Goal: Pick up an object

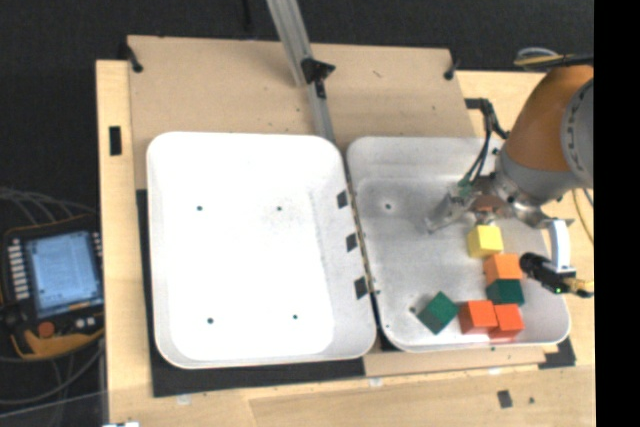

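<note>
Nearest the camera, along the front wall of the right bin (400, 165), lie a dark green block (437, 312), tilted, and two orange blocks (490, 316) touching side by side. Just behind them sit a green block (506, 291), another orange one (503, 266) and a yellow block (486, 240). All look like small, hard-edged cubes, probably wood or plastic: light, stiff, not fragile (smooth faces may slip a little). Flat opposite faces are the place to pinch; the yellow one stands freest. The gripper (452, 211) hangs just beyond it, over scuffed bin floor; how wide it stands I cannot tell. Farther left, the left bin (240, 245) rests on the pale desk (230, 85).
</note>
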Controlling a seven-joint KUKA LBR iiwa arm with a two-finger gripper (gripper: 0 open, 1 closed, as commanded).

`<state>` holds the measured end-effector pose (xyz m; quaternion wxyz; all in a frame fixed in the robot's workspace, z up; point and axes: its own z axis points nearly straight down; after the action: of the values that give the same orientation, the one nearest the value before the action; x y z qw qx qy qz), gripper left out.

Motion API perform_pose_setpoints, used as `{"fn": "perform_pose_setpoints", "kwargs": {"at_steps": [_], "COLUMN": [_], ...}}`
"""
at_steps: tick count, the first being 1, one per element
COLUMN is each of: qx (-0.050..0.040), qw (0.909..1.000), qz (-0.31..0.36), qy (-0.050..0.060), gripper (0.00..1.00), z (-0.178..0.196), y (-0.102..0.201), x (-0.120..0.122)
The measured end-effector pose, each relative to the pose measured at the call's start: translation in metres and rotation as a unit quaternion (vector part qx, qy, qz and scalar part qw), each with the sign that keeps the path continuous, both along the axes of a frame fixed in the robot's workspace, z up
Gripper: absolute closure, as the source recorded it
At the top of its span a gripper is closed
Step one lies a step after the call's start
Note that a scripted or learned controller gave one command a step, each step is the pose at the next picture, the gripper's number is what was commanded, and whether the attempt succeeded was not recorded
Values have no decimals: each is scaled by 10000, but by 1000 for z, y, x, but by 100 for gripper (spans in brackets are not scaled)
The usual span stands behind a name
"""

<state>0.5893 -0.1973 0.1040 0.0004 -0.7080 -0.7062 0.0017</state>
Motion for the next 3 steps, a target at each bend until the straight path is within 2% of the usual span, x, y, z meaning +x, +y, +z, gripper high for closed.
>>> {"fn": "perform_pose_setpoints", "kwargs": {"at_steps": [1,3], "qx": [-2,-3], "qw": [10000,10000], "qz": [-26,-3], "qy": [-47,-53], "gripper": [100,100], "z": [15,116], "y": [-1,3], "x": [2,-12]}}
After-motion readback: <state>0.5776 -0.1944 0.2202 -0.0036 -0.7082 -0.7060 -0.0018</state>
